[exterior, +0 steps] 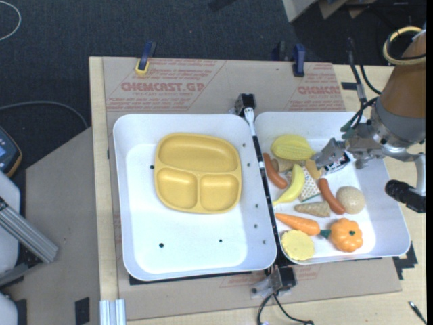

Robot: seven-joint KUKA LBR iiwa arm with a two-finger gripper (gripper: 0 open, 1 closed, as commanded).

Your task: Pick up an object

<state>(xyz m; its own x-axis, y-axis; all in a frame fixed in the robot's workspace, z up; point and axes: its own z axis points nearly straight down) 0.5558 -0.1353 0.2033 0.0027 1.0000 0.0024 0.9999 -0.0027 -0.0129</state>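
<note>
The right bin [389,215] holds several toy foods. Among them are a yellow-green corn-like piece [291,147], a red sausage [274,171], a banana [292,185], a second red sausage [330,195], a pale potato [350,199], a carrot [298,223], an orange pumpkin [346,235] and a yellow round slice [298,245]. My gripper [330,157] reaches in from the right. It hangs over the upper middle of this bin, just right of the corn-like piece and above the second sausage. I see nothing held in it.
The left bin [135,202] holds a yellow three-compartment plate [198,172] in its upper half. A black divider bar [260,181] runs between the bins. Clamps [143,59] sit at the board's far edge. The arm's grey and orange body [406,100] overhangs the right bin's far right corner.
</note>
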